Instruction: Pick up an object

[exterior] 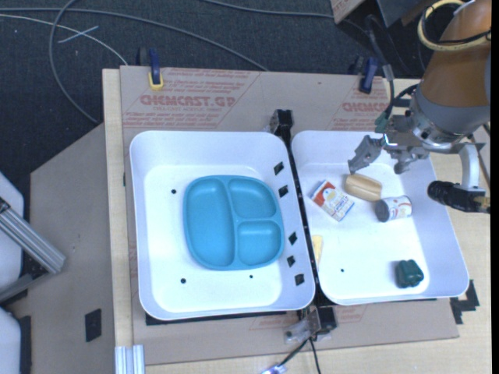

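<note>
My gripper hangs over the back of the right bin, its two grey fingers spread open with nothing between them. Just below it lies a tan bread roll. To the roll's left rests a small white packet with red and yellow print. A small white and red bottle with a grey cap lies on its side right of the roll. A dark green object sits near the bin's front right corner.
The left bin holds a blue three-compartment plate. A black divider with clips runs between the bins. A yellow scrap lies by the right bin's left wall. Blue clamps hold the cardboard at the back.
</note>
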Controlling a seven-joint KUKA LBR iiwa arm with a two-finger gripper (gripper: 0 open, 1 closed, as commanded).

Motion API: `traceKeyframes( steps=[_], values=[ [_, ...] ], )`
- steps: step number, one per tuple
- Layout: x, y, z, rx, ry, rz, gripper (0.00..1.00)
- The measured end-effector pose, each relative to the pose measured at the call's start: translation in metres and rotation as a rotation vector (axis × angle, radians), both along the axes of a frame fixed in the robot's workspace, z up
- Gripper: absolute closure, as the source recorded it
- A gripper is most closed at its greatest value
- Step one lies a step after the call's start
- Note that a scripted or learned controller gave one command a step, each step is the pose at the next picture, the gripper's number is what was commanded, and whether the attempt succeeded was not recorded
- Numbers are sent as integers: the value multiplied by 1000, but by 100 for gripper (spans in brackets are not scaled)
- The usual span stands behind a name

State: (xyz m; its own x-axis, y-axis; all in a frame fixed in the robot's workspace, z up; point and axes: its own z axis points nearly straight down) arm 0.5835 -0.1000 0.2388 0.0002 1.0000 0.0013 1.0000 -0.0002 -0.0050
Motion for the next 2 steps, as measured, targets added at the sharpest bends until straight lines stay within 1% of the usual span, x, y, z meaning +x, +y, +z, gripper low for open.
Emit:
traceKeyframes(
  steps=[1,2],
  values=[
    [8,4,-46,1,1,1,0],
    [2,5,-90,1,1,0,0]
  ],
)
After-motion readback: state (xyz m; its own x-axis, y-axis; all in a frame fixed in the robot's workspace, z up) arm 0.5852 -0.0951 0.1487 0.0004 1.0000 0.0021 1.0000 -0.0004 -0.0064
